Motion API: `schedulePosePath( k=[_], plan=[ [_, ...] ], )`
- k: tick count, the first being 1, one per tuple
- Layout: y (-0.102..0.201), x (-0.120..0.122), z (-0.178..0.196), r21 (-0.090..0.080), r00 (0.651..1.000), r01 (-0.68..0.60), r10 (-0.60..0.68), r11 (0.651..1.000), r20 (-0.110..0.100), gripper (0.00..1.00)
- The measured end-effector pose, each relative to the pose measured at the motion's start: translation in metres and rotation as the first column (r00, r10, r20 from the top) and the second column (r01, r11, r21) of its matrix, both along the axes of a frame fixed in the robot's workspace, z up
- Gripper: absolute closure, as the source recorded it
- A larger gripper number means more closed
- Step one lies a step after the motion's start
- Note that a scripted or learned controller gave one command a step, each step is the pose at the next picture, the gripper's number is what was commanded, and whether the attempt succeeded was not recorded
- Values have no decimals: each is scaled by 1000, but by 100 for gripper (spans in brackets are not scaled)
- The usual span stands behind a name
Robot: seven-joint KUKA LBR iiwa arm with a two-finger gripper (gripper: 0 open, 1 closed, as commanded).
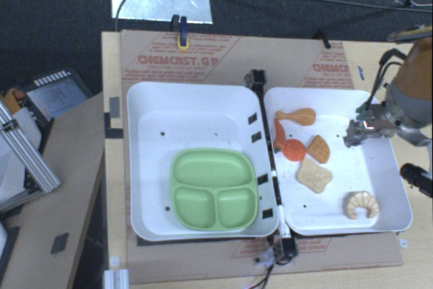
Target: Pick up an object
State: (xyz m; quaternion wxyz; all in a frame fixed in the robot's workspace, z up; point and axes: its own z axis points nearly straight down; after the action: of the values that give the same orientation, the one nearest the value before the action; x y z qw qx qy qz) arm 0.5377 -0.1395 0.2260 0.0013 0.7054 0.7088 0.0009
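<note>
While gripper (354,133) hovers over right bin (399,196), finger state unclear, croissant (361,204), toast (314,176), cracker (318,149) below.

Toy foods (313,176) scattered flat in the right bin (389,172)

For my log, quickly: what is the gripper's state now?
Gripper: cannot be told; it hovers over the right bin, nothing visibly held.

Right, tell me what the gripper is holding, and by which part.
Nothing is held. The gripper sits above bare floor of the right bin, apart from the toy food items.
</note>
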Motion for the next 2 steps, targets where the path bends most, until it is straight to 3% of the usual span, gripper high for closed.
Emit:
schedulePosePath(
  k=[2],
  plan=[
    [116,-2,2,3,1000,-6,6,1000,0,100]
  ],
)
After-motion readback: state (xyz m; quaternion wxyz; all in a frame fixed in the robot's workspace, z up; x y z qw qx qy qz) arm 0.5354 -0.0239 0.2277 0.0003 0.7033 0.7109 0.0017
